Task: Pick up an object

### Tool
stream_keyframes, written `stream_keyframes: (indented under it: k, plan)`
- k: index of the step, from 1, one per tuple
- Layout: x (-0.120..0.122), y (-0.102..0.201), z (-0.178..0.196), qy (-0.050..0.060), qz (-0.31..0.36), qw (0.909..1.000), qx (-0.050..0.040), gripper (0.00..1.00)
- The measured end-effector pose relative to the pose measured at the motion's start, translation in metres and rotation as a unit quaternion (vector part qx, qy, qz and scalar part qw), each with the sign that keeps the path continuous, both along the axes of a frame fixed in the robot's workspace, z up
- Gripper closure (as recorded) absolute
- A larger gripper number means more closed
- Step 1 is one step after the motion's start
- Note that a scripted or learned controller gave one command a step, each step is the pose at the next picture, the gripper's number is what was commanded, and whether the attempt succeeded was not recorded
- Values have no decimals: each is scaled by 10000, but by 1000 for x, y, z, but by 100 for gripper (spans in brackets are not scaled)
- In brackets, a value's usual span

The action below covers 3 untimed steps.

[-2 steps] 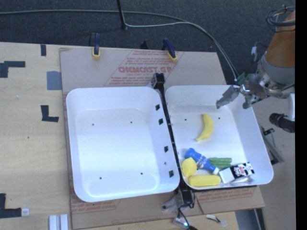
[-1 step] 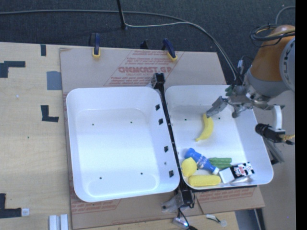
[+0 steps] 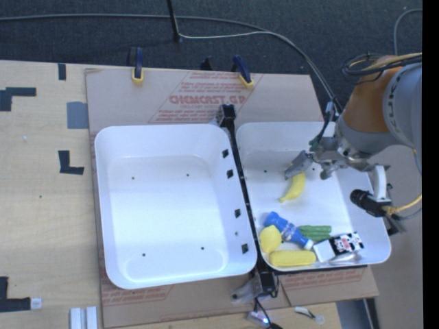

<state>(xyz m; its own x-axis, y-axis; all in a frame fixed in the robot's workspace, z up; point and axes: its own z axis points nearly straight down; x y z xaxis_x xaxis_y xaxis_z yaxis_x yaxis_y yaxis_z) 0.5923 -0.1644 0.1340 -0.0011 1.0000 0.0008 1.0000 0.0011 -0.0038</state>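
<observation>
Tool [image 3: 306, 168] over right bin [image 3: 274, 139], finger state unclear; banana [image 3: 295, 187] just beneath; toy cluster [image 3: 302, 242] crowds near corner.

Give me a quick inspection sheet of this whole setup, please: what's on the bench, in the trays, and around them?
Surface: wooden bench under a cardboard sheet bearing two white bins side by side.
Job's things: in the right bin, a banana lies apart; along the near wall crowd a blue object, a green object, two yellow objects and a small black-and-white box.
Clutter: nothing seen in the left bin.
Gripper: gripper hangs just above the banana; grasp not discernible.
Cables: black cable runs over the dark floor to the arm; yellow cable by the wrist.
Surroundings: two blue-and-yellow clamps pin the cardboard's far edge; dark tape marks on the bench.
</observation>
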Motion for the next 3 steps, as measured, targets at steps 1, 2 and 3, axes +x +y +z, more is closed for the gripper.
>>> stream_keyframes:
  k: [1, 2, 3]
  plan:
    - [0, 1, -50, -16, 0, 10000, -5, 0]
    - [1, 0, -38, -29, -3, 10000, -11, 100]
    - [6, 8, 19, -41, 1, 10000, -8, 100]
